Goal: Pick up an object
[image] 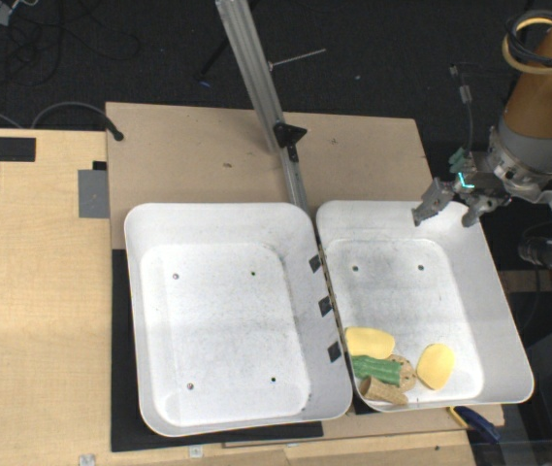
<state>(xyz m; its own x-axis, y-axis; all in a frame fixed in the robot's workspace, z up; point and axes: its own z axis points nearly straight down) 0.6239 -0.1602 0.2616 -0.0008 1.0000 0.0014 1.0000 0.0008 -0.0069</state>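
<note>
The fingers (429,208) are spread apart, gripping nothing, two grey prongs splayed above the far right corner of the right bin (470,289). The gripper (448,209) hangs clear of the bin floor, with a small teal light glowing at its base. Behind it, the arm (531,115) rises at the right edge, grey wrist below, orange band above.

Down at the near end of the right bin, well apart from the gripper, the objects sit bunched together: a yellow oblong piece (369,342) by the bin's left wall, a green piece (374,367) just below and touching it, a tan lump (386,389) tucked against the green one, and a rounded yellow piece (436,365) just to their right.

The left bin (159,260) lies alongside, the two rims touching. A silver rail (256,76) slants across the tan worktop (33,289) behind the bins.
</note>
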